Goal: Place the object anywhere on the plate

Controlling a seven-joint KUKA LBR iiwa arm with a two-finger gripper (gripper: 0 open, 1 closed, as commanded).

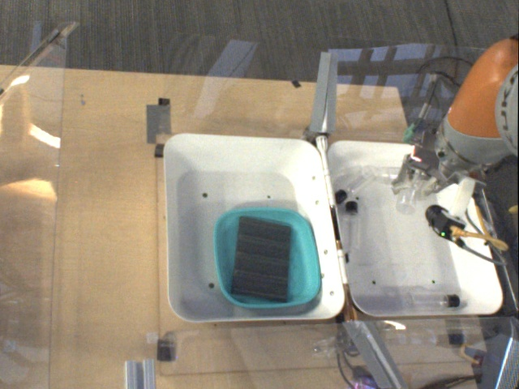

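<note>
A teal square plate (304, 258) sits in the front half of the left bin (186, 209). A dark grey ridged block (262, 258) lies flat on the plate, inside its rim, with its long side running front to back. My gripper (410, 190) hangs over the back part of the right bin (389, 282), well to the right of the plate and apart from the block. Nothing shows held in it.
Two small black bits (346, 201) lie near the right bin's left wall. Another small dark piece (452, 301) rests by its front right corner. A grey metal bar (323, 96) rises behind the divide between the bins.
</note>
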